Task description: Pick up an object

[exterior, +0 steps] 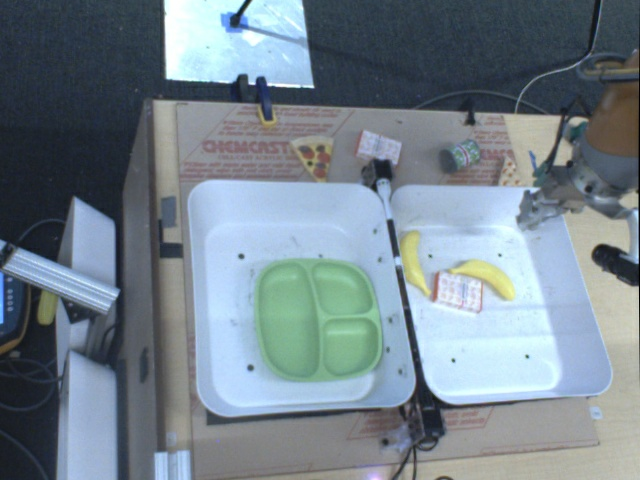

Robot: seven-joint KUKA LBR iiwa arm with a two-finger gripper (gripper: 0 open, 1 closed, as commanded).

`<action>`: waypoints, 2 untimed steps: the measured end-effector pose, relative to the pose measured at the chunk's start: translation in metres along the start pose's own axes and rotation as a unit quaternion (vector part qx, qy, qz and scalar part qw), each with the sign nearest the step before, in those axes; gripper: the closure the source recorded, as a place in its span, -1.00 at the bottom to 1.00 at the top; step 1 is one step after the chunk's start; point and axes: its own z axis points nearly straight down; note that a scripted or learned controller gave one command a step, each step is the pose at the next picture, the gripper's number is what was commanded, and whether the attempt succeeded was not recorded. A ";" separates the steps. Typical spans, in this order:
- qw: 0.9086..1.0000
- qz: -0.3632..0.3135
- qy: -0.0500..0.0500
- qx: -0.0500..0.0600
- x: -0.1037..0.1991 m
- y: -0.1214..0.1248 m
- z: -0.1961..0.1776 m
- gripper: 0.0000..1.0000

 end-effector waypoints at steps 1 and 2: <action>1.000 0.000 0.001 0.001 0.001 0.000 0.001 -1.00; 1.000 0.000 0.000 -0.006 0.018 -0.029 0.074 -1.00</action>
